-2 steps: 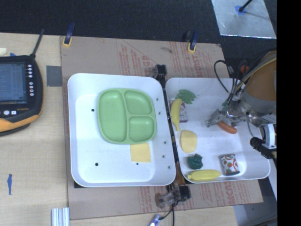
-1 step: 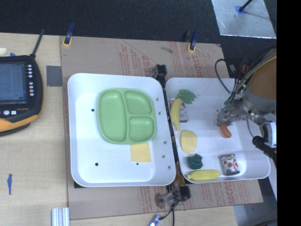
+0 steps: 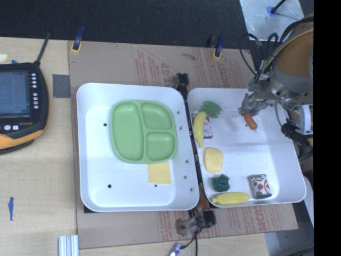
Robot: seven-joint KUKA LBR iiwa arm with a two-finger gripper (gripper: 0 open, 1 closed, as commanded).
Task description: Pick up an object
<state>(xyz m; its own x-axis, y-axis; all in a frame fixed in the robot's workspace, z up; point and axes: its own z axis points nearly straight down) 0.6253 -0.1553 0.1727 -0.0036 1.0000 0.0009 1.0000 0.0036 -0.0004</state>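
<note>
Carrot-like orange piece sat at the gripper tip in the right bin — we could not tell its grip; no label was readable.

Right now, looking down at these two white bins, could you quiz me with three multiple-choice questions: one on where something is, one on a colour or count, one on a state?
1. Where does the divided plate lie?
A. left bin
B. right bin
C. on the cardboard

2. What colour is it?
A. red
B. green
C. blue

3. What is at the tool?
A. the yellow square
B. an orange carrot-like piece
C. the small can

Answers:
1. A, it rests in the left bin.
2. B, pale green.
3. B, the orange piece sits at its tip; whether it is gripped is unclear.
</note>
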